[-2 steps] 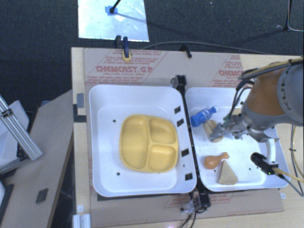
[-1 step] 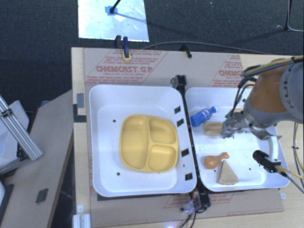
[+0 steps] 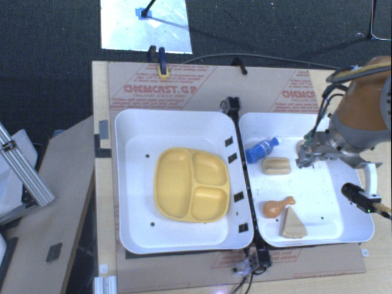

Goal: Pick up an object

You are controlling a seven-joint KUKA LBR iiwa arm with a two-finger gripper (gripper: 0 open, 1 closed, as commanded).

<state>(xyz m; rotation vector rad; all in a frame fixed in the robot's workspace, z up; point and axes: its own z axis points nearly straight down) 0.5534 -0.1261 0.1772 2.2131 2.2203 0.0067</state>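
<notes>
From above, we see the grey two-finger gripper (image 3: pixel 304 156) low over the right shallow white bin (image 3: pixel 352 225), just right of a tan oblong bread roll (image 3: pixel 276 165). Nothing sits between its tips (their spacing we cannot tell). Nearby lie a small blue plastic bottle (image 3: pixel 261 149), an orange toy drumstick (image 3: pixel 277 206) and a beige wedge (image 3: pixel 293 223). The left white bin (image 3: pixel 131 182) holds a yellow divided plastic plate (image 3: pixel 191 184).

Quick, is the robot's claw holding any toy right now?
Gripper: cannot be told; it sits over the right bin, just right of the bread roll.
</notes>
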